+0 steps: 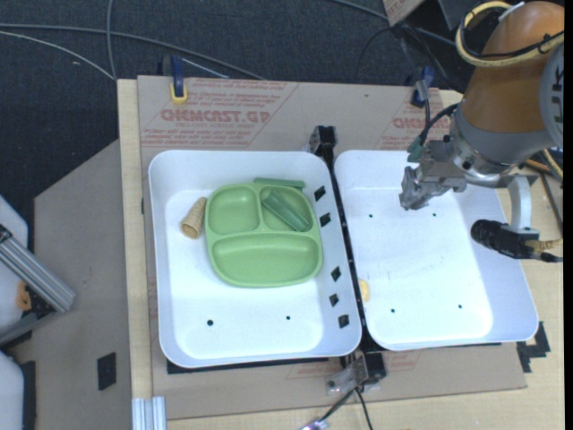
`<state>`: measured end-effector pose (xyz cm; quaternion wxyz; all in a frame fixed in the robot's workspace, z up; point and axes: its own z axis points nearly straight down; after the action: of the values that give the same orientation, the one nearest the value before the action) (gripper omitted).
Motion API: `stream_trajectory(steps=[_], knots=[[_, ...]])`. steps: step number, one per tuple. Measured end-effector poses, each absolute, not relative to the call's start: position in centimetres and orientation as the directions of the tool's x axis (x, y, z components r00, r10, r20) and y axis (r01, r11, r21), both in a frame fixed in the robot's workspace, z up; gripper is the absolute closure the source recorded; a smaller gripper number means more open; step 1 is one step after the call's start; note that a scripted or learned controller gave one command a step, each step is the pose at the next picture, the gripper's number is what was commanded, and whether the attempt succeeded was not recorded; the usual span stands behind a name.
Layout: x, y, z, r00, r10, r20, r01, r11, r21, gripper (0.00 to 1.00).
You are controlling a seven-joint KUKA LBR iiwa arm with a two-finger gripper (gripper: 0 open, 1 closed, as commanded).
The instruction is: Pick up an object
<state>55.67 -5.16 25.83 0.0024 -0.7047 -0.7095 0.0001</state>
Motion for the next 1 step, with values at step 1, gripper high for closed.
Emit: stream_trajectory(steps=[1], knots=[[56.63, 0.55, 26.15, -0.007, 1.000, 0.003, 1.000, 0.007, 0.001, 1.00]])
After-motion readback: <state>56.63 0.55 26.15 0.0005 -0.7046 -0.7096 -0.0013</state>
